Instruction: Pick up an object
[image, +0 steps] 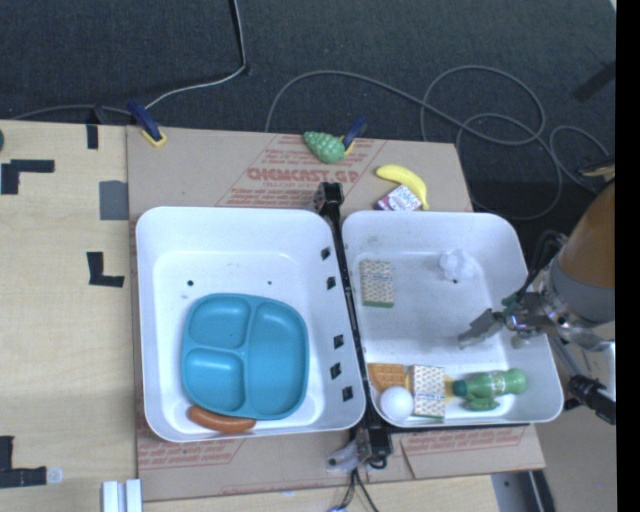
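Hovering over the right bin (500, 235), the pincer (492, 328) is seen spread open, nothing held.
The crowded green bottle (490, 385) may be nudged aside against the bin wall.

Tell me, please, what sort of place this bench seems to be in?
Probably a robotics lab test bench: two white bins clamped on cardboard, toy food such as a banana and a hot dog, and loose cables on the carpet.
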